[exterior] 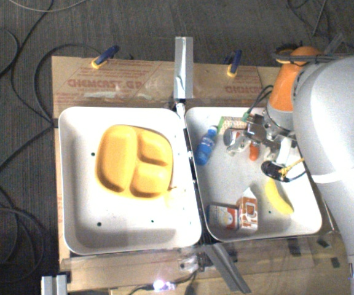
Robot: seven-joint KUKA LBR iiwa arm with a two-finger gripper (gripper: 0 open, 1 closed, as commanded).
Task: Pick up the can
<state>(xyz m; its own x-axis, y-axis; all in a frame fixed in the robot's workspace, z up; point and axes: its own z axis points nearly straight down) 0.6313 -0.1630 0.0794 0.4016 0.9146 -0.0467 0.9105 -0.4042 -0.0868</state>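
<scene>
Nearest us, the can [222, 216] lies on its side at the front of the right bin [258, 232]. It is well apart from the pincer [238, 141], on its near side, and a carton [249, 212] lies just beside it. A banana [279, 199] lies near and to the right of the pincer. The pincer hangs low over the bin's far half, and we cannot tell how it is set. A blue bottle [204, 146] lies just to its left. Further left, a yellow tray [135, 160] sits in the left bin [78, 226].
</scene>
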